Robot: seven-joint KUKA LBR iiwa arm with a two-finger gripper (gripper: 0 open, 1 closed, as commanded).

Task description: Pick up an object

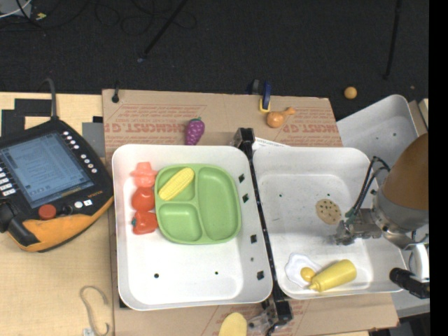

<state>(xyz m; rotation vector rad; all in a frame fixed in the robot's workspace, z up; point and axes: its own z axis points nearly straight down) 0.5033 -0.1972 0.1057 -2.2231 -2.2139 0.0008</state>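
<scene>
Hand (344, 235) hovers just beside the cookie (325, 210) in right bin (308, 170).

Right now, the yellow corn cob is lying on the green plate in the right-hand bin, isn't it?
Not quite. The camera view shows the corn cob lying on the green plate, but that plate sits in the left-hand bin, not the right-hand one.

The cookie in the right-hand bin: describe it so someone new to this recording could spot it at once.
Start at the right white bin. Near its middle, just left of the gripper, lies the cookie, a small flat tan disc with dark specks. Its neighbours, the yellow bottle and the fried egg, sit lower, by the bin's near edge, and are brighter.
</scene>
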